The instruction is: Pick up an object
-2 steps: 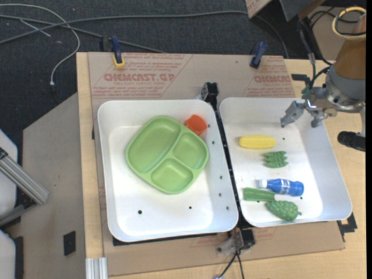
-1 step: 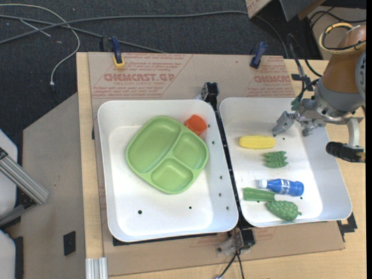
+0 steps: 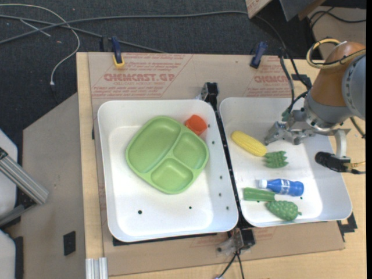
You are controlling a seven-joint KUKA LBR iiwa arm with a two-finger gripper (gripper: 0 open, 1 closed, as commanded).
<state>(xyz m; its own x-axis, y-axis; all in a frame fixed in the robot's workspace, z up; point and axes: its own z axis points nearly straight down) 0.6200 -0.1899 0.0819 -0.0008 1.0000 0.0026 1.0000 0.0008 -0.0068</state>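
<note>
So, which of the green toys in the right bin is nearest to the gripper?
The small leafy green toy beside the yellow corn; the gripper is just above it. The other green toys lie lower.

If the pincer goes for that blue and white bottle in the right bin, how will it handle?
The blue and white bottle lies on its side, so its round body will probably roll if nudged. It looks like smooth plastic, likely light and a bit slippery. A green toy seems to touch its cap end, so that may shift too.
</note>
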